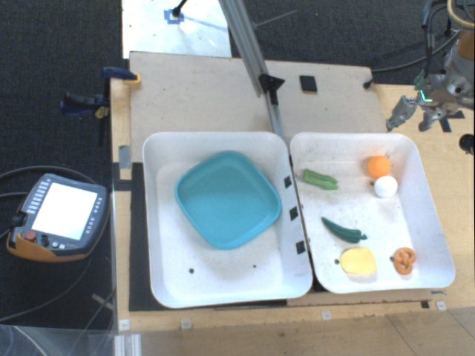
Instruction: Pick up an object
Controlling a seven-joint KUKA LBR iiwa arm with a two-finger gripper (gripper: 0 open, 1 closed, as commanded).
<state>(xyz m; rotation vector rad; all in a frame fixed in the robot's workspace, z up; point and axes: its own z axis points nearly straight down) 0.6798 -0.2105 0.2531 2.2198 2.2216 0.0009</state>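
Leftward, plate [228,199] in bin [159,273].

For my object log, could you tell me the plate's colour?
The plate is turquoise blue, shown in the camera view.

You are looking at an evenly lit bench with soft, diffuse light and no hard shadows. The two white bins [152,221] are the brightest surfaces, close to washed out along their rims, and the pale sheet [178,17] at the far left also glares. The handheld screen [65,212] at the left is blown out to plain white. Your blue plate [228,197] casts only a faint shadow onto the bin floor. The dark floor at the left holds little detail. Overall sharpness is modest; the gripper [419,113] at the far right looks slightly blurred, and small items read soft.
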